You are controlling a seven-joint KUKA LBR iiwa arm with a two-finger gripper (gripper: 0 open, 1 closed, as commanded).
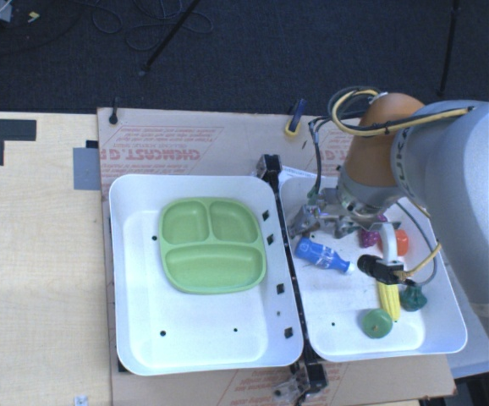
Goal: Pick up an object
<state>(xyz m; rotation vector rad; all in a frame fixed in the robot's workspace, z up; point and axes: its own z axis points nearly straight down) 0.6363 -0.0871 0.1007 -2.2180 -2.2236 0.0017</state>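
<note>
My gripper (322, 223) hangs low over the back left part of the right bin (346, 337), open, with nothing between its fingers. Just in front of it a blue bottle (321, 255) lies on its side on the bin floor. Further right lie a small purple piece (369, 237), an orange and white item (394, 242), a yellow corn cob (388, 299), a dark green piece (413, 299) and a round green object (376, 323).
The left bin (143, 328) holds a light green divided plate (211, 245). A black divider (285, 260) runs between the two bins. The grey arm (447, 184) covers the right bin's back right corner.
</note>
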